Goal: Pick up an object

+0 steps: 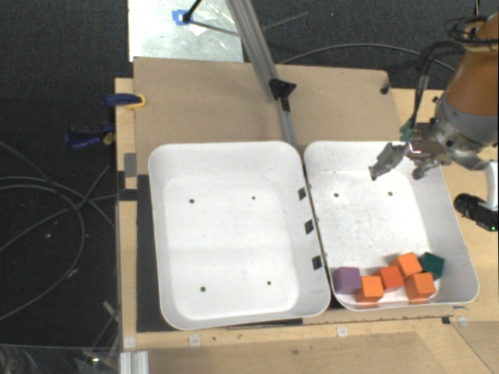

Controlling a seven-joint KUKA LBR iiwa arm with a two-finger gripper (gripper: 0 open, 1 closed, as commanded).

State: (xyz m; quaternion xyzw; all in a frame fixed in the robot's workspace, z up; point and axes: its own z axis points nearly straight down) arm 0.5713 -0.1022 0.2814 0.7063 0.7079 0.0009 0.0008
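Several small blocks lie huddled at the near edge of the right bin [437,209]: a purple block [347,278], three orange blocks [372,287] [420,285] [409,264] with a fourth between them, and a dark green block [432,265]. My gripper [404,162] hangs over the far right part of that bin, well away from the blocks. Its two fingers [383,162] are spread apart with nothing between them.
The left bin [226,232] sits beside the right one, with small black clips along the shared edge. A slanted metal pole [257,45] rises behind the bins. Cables run over the bench at the far right.
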